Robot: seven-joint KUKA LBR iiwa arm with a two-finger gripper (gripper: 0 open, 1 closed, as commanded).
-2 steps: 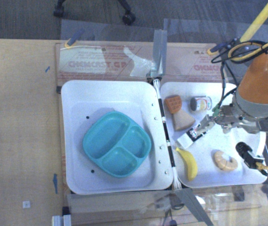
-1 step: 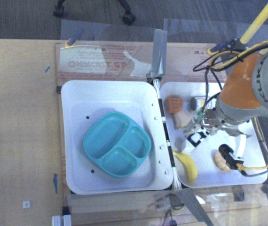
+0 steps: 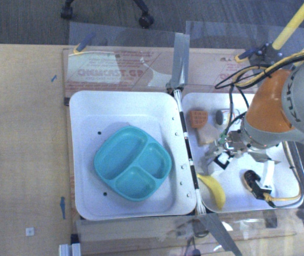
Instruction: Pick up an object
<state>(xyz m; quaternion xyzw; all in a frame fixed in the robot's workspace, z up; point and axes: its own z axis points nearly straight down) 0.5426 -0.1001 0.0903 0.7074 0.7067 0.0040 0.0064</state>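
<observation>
Your jaws' state I cannot tell; the gripper hangs low in the right bin. Left bin: teal divided plate, open margins. Right: orange block by the divider, banana at the front edge.

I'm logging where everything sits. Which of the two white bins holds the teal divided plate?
The left bin: the teal divided plate lies in it alone. The right bin holds the banana, an orange block and the gripper.
</observation>
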